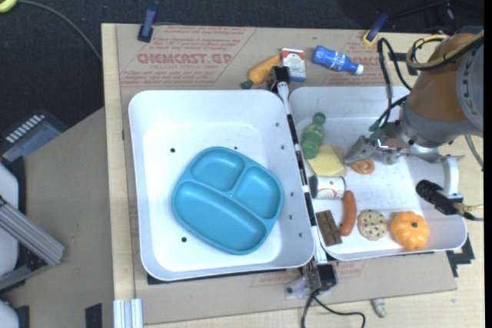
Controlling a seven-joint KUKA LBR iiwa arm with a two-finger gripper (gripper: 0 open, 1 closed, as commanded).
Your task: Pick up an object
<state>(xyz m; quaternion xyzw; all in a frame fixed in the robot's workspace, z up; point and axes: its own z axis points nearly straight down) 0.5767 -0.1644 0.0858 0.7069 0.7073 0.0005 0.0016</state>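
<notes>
Blue tray (227, 200) smooth matt plastic; white bins (154, 127) glossy plastic; bench (192, 50) raw cardboard-like board.

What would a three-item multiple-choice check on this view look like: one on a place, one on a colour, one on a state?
1. Where does the blue tray lie?
A. left bin
B. right bin
C. on the bench outside the bins

2. What colour is the pumpkin?
A. green
B. orange
C. purple

3. How does the green bottle sit?
A. standing upright
B. lying on its side
C. hanging from the pincer

Key: 1 A, the tray rests on the left bin floor. 2 B, the pumpkin is orange, in the right bin near corner. 3 B, the bottle lies along the divider, apart from the pincer.
</notes>
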